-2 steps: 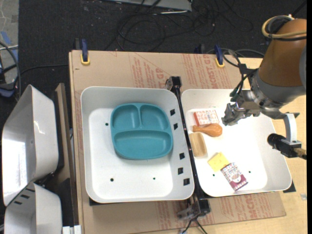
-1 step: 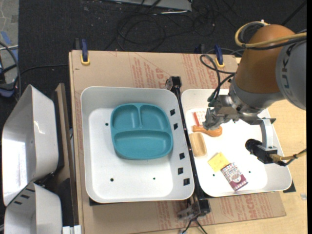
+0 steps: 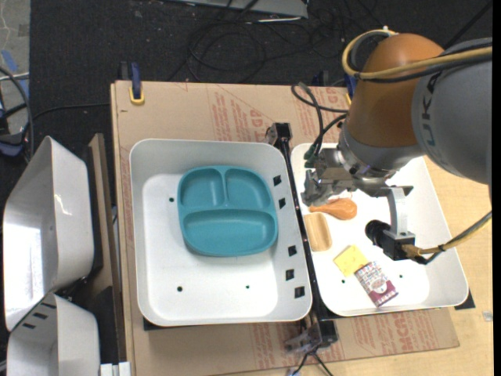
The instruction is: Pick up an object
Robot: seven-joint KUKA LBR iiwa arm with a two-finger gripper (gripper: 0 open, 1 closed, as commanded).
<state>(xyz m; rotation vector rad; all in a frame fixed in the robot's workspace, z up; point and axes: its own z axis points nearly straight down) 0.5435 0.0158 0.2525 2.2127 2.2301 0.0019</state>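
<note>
A teal tray [image 3: 227, 211] sits in a white bin [image 3: 153, 210]; beside the jaws, an orange piece [image 3: 338, 207], a tan block [image 3: 318, 231], a yellow wedge [image 3: 349, 258].

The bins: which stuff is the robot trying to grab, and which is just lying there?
For the job: gripper; orange piece; tan block; yellow block; packet.
Lying about: blue tray; cables; clamp.

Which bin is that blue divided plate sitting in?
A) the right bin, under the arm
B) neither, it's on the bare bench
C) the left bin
C: the teal divided plate lies flat in the left bin, alone there, while the small items sit in the right bin.
</note>
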